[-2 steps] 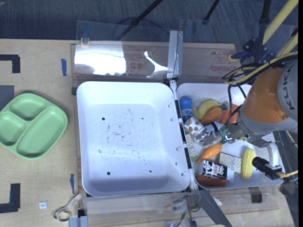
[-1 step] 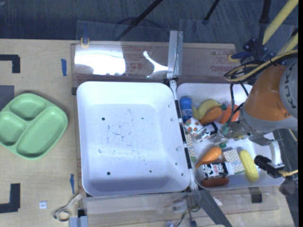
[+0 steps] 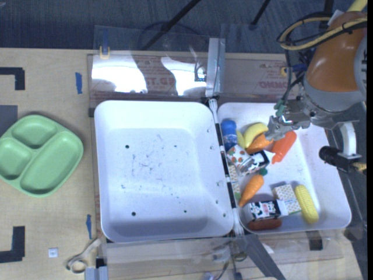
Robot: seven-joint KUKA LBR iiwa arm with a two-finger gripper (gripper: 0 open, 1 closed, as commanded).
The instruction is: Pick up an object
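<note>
**Arm over right bin, gripper at the toy pile**

Camera view: grey KUKA arm w/ orange band (image 3: 332,57) comes in from approx 2 o'clock and hangs over the shallow white right bin (image 3: 333,182). The metal two-finger gripper (image 3: 282,123) sits at the bin's upper middle, just above an orange plastic carrot (image 3: 284,146) and touching or nearly touching a second orange piece (image 3: 260,143) beside a yellow banana-shaped toy (image 3: 252,132). Whether the hand is wide, narrow or clamped on anything: can't tell, the tips blur into the toys.

Rest of right bin, clock positions taken from the bin centre:
- blue round-capped bottle (image 3: 229,128) at approx 10 o'clock, against the divider
- small white patterned box (image 3: 236,156) at 9 o'clock, w/ a black-and-white toy (image 3: 254,162) just beside it
- another orange carrot toy (image 3: 252,188) at approx 7 o'clock, tilted
- yellow corn cob toy (image 3: 306,203) at approx 5 o'clock, next to a pale checkered block (image 3: 284,192)
- dark red-and-black toy (image 3: 263,212) at 6 o'clock, near the front wall

The shallow white left bin (image 3: 105,156) shows faint blue scribble marks on its floor. Well apart, at 9 o'clock on the wooden bench (image 3: 46,214), lies a green three-compartment plastic plate (image 3: 38,154).
</note>
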